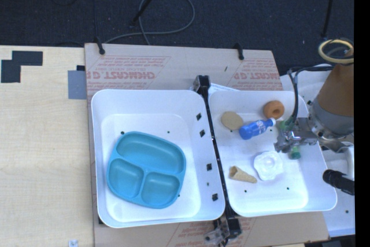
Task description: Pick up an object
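Dark carpet (243, 3) with cables (167, 6) behind a pale wooden bench (40, 147).

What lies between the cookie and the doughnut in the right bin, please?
The camera view shows a blue bottle lying between the cookie and the doughnut.

Robotics lab test cell. Evidence: two white bins (147, 104) sit side by side on a printed cardboard sheet (173, 69) laid over a light wooden bench (40, 142). Loose cables (167, 6) trail across dark carpet (260, 3) behind. Grey arm (338, 95) at right edge. Black and grey marker patches (23, 63) on the bench.
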`<state>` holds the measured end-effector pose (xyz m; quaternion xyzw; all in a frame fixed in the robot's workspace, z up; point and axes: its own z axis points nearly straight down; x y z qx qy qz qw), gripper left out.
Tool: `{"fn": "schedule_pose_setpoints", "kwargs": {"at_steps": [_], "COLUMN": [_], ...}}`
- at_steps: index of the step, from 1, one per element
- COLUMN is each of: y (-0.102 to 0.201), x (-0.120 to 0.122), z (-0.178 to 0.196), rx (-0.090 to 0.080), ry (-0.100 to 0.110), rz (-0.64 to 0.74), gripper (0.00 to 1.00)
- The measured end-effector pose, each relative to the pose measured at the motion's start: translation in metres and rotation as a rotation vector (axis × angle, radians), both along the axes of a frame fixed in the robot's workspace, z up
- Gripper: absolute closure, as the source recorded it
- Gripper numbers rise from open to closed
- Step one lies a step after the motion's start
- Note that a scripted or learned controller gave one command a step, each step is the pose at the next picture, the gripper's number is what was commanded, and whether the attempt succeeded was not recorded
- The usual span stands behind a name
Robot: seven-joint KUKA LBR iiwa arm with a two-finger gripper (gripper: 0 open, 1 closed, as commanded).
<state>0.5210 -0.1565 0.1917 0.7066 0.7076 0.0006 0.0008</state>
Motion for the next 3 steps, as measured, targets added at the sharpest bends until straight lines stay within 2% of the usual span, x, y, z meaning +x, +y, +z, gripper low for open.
{"fn": "schedule_pose_setpoints", "kwargs": {"at_steps": [1, 2, 3], "y": [-0.001, 0.061, 0.107], "x": [0.001, 0.002, -0.006], "z": [0.052, 0.054, 0.042], "rx": [-0.001, 0.004, 0.003], "ry": [-0.001, 0.005, 0.007], "rz": [0.0, 0.004, 0.002], "gripper": [1.0, 1.0, 1.0]}}
